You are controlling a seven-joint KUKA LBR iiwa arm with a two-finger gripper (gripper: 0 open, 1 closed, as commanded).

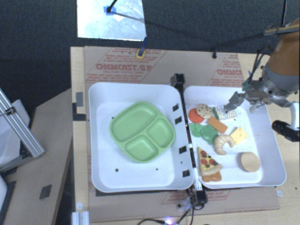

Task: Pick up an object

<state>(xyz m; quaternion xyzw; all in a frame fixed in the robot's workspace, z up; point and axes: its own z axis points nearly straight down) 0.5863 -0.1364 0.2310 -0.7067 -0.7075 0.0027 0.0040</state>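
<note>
Two fingers [233, 102] hang low over your right bin [274, 149], beside the green-and-white packet [220, 112]; how wide they stand, you cannot tell. Toy foods cluster below. Left bin [101, 125] carries a green tray [142, 131], surface [51, 139] around.

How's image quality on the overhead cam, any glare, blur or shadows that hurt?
Camera view: strong glare on the shiny sheet at the top, washed out to pale blue; the left bin and right bin are bright but evenly lit, with soft shadows only; the green plate reads clearly; the gripper and small food items look soft and low in detail.
</note>
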